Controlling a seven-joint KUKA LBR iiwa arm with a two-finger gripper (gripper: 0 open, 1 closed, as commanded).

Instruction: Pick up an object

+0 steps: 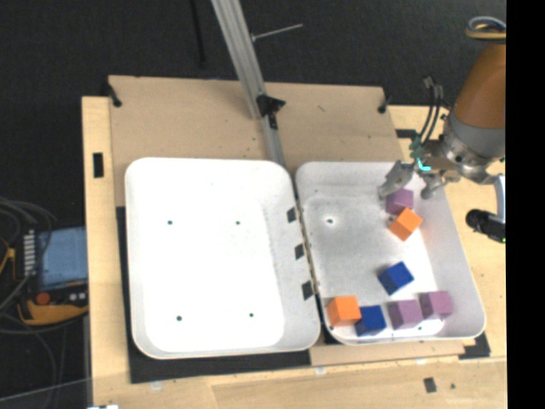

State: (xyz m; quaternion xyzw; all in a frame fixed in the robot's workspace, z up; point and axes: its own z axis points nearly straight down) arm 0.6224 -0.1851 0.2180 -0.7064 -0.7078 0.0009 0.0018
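Tool [415, 180] poised over a purple block

Its fingers stand spread, straddling the space just above the purple block [398, 200] in the right bin [341, 254] — nothing pinched yet; an orange block [406, 222] touches the purple one on its far side, so a clean closing looks tight

The desk [98, 228] is light wood. A tan board [187, 118] covers its rear. Two shallow white bins, left [213, 254] and right [341, 228], sit side by side.
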